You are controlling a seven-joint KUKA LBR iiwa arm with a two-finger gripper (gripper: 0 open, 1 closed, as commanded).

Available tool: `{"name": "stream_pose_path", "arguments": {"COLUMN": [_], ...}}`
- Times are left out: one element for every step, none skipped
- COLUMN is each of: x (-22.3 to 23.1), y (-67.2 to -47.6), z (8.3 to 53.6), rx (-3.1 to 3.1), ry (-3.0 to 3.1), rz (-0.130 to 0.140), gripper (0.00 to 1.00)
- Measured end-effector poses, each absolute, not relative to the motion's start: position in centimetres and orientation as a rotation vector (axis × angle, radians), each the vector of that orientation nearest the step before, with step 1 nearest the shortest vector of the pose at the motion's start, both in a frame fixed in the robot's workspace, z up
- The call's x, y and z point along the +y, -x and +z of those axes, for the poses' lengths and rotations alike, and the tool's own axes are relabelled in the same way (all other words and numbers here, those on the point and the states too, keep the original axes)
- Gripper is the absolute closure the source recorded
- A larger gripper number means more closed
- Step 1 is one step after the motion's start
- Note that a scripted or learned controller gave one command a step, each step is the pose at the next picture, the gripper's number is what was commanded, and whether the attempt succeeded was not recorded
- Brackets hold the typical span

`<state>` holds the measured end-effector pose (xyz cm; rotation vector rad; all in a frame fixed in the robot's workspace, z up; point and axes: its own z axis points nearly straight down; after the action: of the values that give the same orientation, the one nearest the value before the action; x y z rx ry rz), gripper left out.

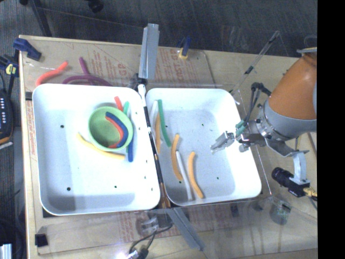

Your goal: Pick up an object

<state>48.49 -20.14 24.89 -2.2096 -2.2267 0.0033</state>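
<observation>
right bin [248,182], curved orange strip [195,175]

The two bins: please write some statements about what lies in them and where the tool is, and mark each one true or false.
1. A green bowl sits in the left bin. True.
2. The tool is above the left bin. False: it is over the right bin.
3. Orange strips lie in the right bin. True.
4. The bowl is in the right bin. False: it is in the left one.
5. A blue strip lies across the bowl. True.
</observation>
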Motion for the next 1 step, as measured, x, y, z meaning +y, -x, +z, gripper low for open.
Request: {"name": "stream_pose_path", "arguments": {"x": [-15.77], "y": [-51.8], "z": [9.16], "rx": [-2.323], "ry": [2.112], "rz": [0.002], "gripper": [0.0]}}
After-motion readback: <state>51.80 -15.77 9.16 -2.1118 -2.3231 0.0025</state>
